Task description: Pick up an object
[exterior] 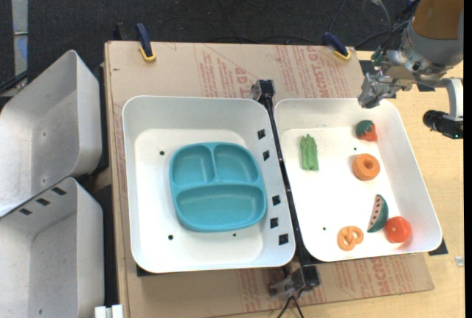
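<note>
Camera view, L to R: blue tray point(218, 187) in left bin point(140, 161); right bin point(420, 184) w/ green beans point(309, 152), pretzel point(350, 237), donut point(366, 167), strawberry point(366, 130), watermelon slice point(377, 212), tomato point(398, 229). Gripper point(371, 97) over far rim by strawberry, pinching nothing visible; finger state unclear.

Right bin's point(324, 117) middle open, toys along its right side
</note>
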